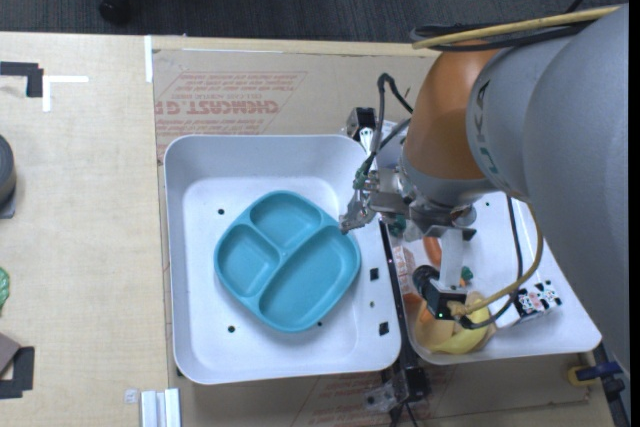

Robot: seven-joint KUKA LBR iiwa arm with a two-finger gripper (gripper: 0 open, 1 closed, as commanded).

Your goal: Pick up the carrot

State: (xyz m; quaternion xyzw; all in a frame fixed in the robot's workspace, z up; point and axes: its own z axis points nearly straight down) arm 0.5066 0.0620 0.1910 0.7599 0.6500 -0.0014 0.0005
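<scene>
**Carrot not yet lifted; arm low over the right bin**

The grey arm with its orange band (450, 125) hangs over the shallow white right-hand bin (540, 335), and its end effector (430, 235) sits at the bin's left side, close to the divide between the two bins. Whether it is released, clenched or grasping anything, I cannot tell: the wrist and cabling cover it from above.

A short orange carrot (431, 246) shows as a sliver just beneath the end effector, seemingly lying in the bin, so I judge the pick not yet done; the grasp and the lift are both left. More orange patches lie a little nearer the camera, and whether they belong to the carrot is unclear.

Below the end effector sits a yellow, banana-like item (462, 333), partly overlapped by a dark cable. To its left, across the divide, a teal three-compartment plastic plate (288, 260) rests in the shallow white left-hand bin (190, 315).
</scene>
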